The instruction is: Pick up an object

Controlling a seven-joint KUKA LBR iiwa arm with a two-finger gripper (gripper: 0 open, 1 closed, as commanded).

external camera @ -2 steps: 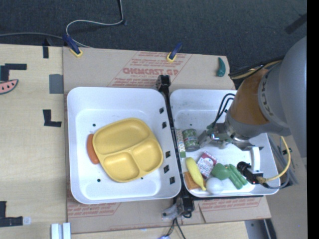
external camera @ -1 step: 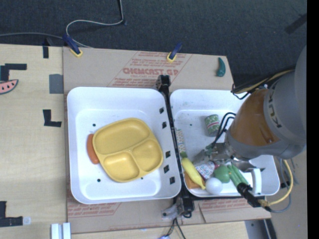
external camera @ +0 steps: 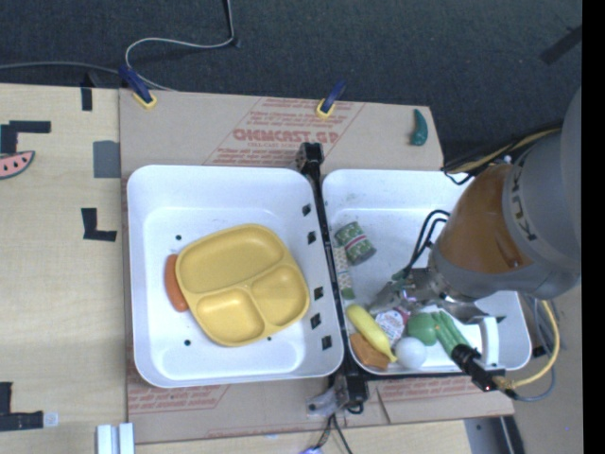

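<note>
Camera view looks down at a slant on the desk (external camera: 57, 253), where two shallow white bins sit side by side on a sheet of cardboard (external camera: 274, 130). The left bin (external camera: 151, 197) holds a yellow divided plate (external camera: 243, 282) near its centre, tilted so its long side runs from about ten o'clock to four o'clock. An orange piece (external camera: 175, 284) peeks out from under the plate's nine o'clock edge, touching it.

The right bin (external camera: 378, 192) carries a cluster of small things toward its six o'clock side. A yellow banana-like piece (external camera: 365, 325) lies just beside the divider, with an orange piece (external camera: 371, 353) touching it below. A white ball (external camera: 411, 352) sits at five o'clock from the banana, next to a green item (external camera: 423, 329). A green-and-white packet (external camera: 353, 241) lies apart, toward twelve o'clock from the cluster.

The grey arm (external camera: 548, 216) comes in from three o'clock, its orange band (external camera: 477, 230) hanging over the right bin. The jaws (external camera: 402, 301) appear lowered into the cluster, just above the green item, but the wrist and clutter hide them, so whether they are spread or pinching anything cannot be told.

A small green object (external camera: 419, 127) rests on the cardboard beyond the right bin at one o'clock.
</note>
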